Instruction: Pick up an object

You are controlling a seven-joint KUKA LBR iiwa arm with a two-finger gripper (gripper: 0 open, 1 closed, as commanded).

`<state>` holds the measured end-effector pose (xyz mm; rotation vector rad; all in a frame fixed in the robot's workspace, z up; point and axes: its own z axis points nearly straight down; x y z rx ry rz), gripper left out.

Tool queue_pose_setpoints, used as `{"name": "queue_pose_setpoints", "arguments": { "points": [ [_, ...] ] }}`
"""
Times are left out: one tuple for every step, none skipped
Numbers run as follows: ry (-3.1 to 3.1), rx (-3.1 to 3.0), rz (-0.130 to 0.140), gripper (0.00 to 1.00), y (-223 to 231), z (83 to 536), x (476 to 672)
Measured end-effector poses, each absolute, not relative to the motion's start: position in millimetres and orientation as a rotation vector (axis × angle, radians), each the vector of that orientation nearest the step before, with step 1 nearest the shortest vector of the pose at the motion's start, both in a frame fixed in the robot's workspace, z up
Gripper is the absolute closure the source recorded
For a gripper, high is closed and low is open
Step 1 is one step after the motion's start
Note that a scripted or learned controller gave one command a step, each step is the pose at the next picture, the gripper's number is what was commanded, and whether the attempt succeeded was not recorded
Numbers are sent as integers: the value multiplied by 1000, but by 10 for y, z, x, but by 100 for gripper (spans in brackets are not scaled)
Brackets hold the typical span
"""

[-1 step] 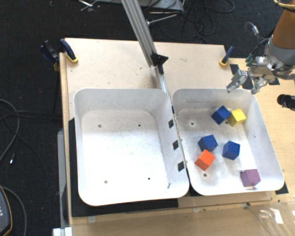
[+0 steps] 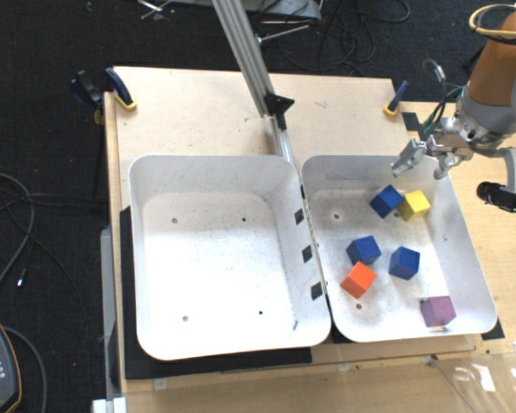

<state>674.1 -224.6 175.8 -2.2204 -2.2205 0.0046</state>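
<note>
- Currently noted: two shallow white bins side by side on a wooden bench (image 2: 206, 114).
- Left bin (image 2: 155, 175): bare white floor, dark specks and a few small holes visible.
- Right bin (image 2: 475, 269): six blocks, all resting on the floor of the bin.
- Blue block (image 2: 385, 201) near the far wall, touching a yellow block (image 2: 415, 204) on its right.
- Second blue block (image 2: 363, 249) near the middle; orange block (image 2: 358, 279) just in front of it, touching or nearly so.
- Third blue block (image 2: 404, 262) to the right of those two, apart from them.
- Purple block (image 2: 437, 311) alone near the front right corner.
- Gripper (image 2: 423, 159) above the far rim of the right bin, beyond the blue and yellow pair, clear of every block.
- Jaws spread apart, nothing between them.
- Metal pole (image 2: 245, 46) slanting from the far edge down to the junction between the bins.
- Clamps at the far bench corners: blue and yellow clamp (image 2: 116, 89) left, another clamp (image 2: 396, 100) right.
</note>
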Motion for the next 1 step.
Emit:
{"name": "queue_pose_setpoints", "arguments": {
  "points": [
    [-2222,-2215,5,0,-2075,904,6794]
  ]
}}
